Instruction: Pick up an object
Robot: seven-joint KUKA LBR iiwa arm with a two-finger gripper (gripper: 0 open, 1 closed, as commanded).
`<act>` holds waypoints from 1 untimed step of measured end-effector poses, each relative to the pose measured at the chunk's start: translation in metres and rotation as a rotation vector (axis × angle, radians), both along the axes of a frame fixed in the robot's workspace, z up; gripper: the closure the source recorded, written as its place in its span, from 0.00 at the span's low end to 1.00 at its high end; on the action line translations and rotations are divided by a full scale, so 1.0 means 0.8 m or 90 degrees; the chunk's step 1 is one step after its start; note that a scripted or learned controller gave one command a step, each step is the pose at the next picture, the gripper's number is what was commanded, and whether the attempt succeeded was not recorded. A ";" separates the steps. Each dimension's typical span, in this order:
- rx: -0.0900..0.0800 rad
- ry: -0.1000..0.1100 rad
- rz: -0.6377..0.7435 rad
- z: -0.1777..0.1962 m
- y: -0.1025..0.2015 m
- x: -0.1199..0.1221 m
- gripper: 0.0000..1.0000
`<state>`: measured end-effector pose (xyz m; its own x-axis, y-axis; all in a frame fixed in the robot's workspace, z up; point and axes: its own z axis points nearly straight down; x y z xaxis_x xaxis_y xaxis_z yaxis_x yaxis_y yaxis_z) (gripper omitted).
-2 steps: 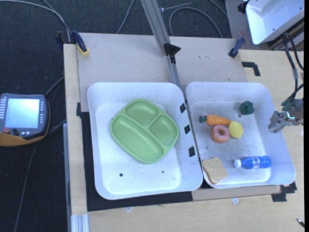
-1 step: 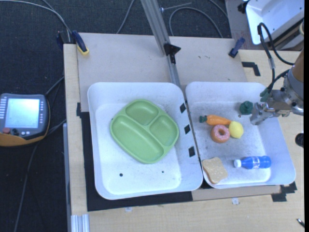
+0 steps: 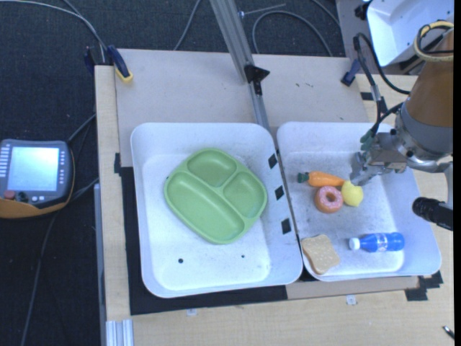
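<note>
Yellow lemon (image 3: 353, 194) in right bin (image 3: 410, 265), touching pink donut (image 3: 329, 199), carrot (image 3: 323, 180) just behind. My gripper (image 3: 358, 176) hovers above lemon (jaw state: cannot tell). Green divided plate (image 3: 215, 194) in left bin (image 3: 155, 265).

A light wooden bench (image 3: 187, 85) stands on dark carpet floor (image 3: 43, 63). Thin cables (image 3: 50, 9) lie on the floor at the far left.
</note>
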<state>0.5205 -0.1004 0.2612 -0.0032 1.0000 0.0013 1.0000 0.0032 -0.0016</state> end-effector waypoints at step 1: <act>0.000 0.000 -0.001 -0.018 0.065 0.017 1.00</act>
